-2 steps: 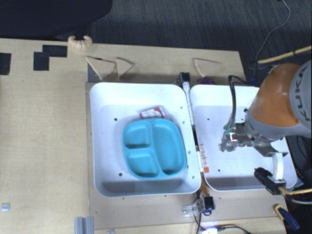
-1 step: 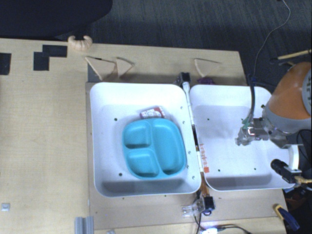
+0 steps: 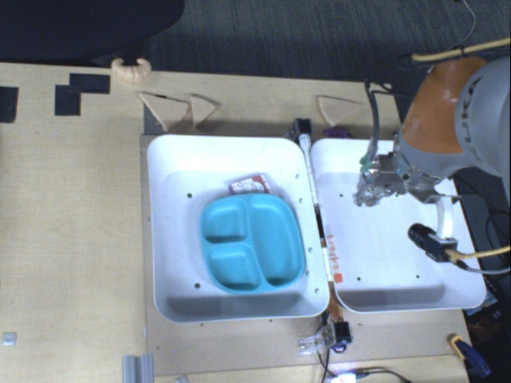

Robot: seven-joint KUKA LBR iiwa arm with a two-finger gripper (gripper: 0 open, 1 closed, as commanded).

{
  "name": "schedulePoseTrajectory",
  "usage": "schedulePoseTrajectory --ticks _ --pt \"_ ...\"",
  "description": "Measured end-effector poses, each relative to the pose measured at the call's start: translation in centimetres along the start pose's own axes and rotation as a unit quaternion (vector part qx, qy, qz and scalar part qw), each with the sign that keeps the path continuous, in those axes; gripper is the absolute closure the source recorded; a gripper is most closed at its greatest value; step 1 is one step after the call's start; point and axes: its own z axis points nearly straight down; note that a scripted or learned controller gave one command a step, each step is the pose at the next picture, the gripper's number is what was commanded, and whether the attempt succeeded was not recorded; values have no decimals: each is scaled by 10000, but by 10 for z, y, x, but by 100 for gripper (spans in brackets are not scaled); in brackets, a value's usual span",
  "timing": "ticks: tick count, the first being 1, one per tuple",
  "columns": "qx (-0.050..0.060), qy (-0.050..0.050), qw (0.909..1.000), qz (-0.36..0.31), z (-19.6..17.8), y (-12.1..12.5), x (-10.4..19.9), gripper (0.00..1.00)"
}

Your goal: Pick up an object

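Task judged at an early stage: nothing lifted, nothing seen held, the whole pick left to do. Starting at the left: left bin (image 3: 172, 214) carrying a blue divided tray (image 3: 253, 242), lying flat across the floor of the bin, three compartments facing up. Just behind the tray's far edge and touching or nearly touching it, a small red-and-white packet (image 3: 250, 185), partly tucked under the rim; too small to identify further. Either one a candidate for the pick, both resting in the left bin and well apart from the arm. Moving right, across the divider between the bins: right bin (image 3: 383, 270), floor showing bare white. Above its far left portion, the gripper (image 3: 372, 195), hanging off the grey wrist with the orange band behind it. Finger spacing impossible to tell from this slant; nothing visible between the tips, no contact with any object.
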Motion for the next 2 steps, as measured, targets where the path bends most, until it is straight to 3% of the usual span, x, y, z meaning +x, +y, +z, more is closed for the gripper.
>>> schedulePoseTrajectory --ticks 1,2 --pt "7 -7 10000 16 -25 -80 27 100" --pt "12 -18 10000 21 5 -81 -66 100"
